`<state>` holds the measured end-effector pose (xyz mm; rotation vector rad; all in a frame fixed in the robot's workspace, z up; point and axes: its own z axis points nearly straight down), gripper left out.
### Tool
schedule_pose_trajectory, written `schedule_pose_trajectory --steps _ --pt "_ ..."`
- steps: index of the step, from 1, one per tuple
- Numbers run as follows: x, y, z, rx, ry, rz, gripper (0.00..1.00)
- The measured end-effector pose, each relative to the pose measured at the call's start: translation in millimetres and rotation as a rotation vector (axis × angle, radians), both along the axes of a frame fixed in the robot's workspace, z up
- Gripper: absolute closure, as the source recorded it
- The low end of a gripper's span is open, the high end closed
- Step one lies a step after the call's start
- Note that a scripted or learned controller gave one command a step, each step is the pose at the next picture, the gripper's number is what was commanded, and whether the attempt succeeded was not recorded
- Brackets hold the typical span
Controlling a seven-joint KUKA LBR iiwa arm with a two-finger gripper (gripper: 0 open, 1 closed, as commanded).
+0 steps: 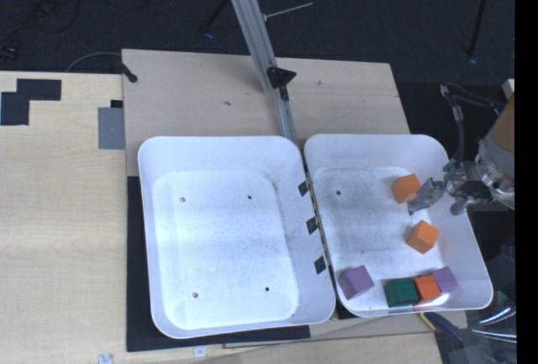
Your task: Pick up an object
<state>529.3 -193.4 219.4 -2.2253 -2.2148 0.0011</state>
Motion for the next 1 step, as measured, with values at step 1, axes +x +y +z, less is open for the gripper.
schedule_pose_trajectory --steps 1 --pt "12.8 -14.1 -106.9 -0.001 -0.004 0.006 0.0"
